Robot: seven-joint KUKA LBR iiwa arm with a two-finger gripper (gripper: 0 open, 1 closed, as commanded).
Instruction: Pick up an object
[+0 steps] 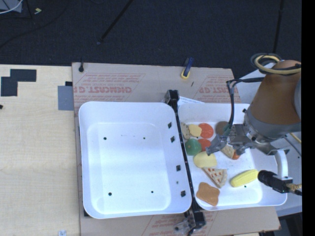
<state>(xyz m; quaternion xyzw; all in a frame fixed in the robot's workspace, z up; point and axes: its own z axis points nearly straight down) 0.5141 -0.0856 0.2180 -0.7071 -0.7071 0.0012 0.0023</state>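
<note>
Your gripper (215, 145) is low over the right bin (268, 193), right in the toy-food pile, probably lined up for a grab. Can't tell if the fingers are spread or pinching. Nearest target looks like the pale yellow piece (204, 160) just below, smooth, lumpy, sitting beside the green ball (192, 146).

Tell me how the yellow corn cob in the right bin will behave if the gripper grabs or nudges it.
The yellow corn cob looks rounded and elongated, so a nudge would probably roll it. Its smooth surface may slip between fingers. It lies apart from neighbours on the right bin floor, so access seems easy.
</note>
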